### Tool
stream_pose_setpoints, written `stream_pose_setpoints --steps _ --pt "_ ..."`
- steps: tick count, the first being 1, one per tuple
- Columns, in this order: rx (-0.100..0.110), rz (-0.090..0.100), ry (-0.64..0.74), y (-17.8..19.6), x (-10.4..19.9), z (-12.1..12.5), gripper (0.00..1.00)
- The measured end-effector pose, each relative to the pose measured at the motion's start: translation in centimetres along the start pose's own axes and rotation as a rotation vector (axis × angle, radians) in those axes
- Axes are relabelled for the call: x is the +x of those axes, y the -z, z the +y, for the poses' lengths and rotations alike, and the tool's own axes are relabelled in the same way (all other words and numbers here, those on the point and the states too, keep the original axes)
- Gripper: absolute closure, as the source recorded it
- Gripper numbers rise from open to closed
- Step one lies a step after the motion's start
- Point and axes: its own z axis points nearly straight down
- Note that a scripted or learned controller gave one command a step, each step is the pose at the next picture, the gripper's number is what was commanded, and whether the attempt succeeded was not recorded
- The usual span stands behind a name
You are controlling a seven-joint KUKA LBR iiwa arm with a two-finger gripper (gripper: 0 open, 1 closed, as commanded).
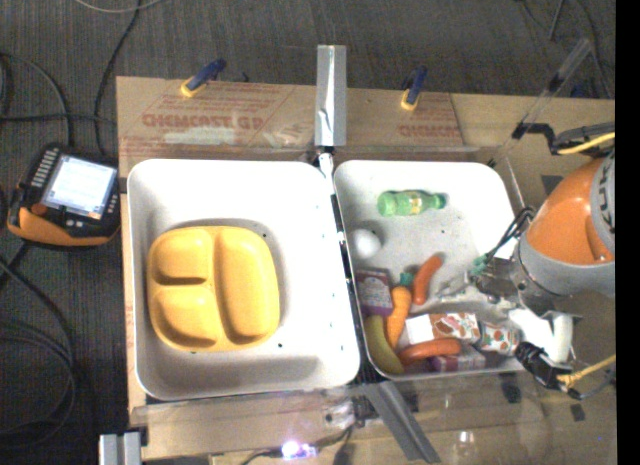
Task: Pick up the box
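Here the box lies low in the right bin, beside a carrot. The tool sits at the bin's right edge; I cannot tell its state.

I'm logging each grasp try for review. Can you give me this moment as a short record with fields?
left bin: holds a yellow divided tray
right bin: green bottle, white ball, purple packet, carrot, banana, two sausages
box: white and red, lying near the right bin's front edge, not lifted
arm: grey and orange, over the right bin's right rim
gripper: near the right rim, beside the box, nothing seen held
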Motion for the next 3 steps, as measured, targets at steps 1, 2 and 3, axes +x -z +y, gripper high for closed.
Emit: stream_pose_setpoints --steps 1,2,3 --pt "-0.006 -0.006 0.0 0.98 -0.12 0.15 1.0" --pt "-0.005 -0.006 0.0 0.97 -0.11 0.14 0.0" --pt "0.003 0.0 0.15 0.32 -0.71 0.12 0.0"
